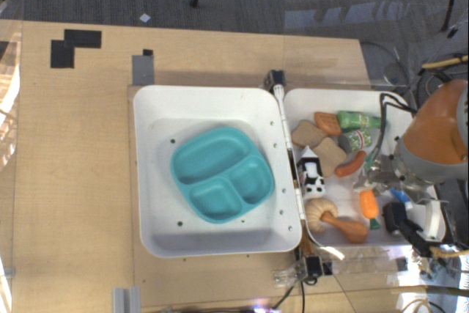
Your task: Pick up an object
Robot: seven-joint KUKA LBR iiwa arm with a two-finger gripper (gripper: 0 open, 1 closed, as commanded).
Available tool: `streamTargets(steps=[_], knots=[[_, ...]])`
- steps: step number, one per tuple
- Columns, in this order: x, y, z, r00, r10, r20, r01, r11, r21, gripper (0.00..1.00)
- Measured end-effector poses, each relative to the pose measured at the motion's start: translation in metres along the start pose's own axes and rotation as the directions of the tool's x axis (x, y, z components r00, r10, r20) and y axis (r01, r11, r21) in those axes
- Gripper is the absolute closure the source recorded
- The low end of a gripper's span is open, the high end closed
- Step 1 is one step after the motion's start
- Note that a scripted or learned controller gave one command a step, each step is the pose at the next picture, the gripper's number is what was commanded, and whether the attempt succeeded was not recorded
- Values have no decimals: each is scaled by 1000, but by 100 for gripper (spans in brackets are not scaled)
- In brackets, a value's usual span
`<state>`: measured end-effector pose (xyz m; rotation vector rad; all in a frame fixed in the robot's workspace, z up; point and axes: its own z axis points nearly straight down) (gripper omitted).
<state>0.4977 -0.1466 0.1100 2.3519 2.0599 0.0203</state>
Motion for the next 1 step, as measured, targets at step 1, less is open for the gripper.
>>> streamTargets(steps=[1], knots=[[45, 50, -99, 999, 40, -2, -40, 999, 6, 100]])
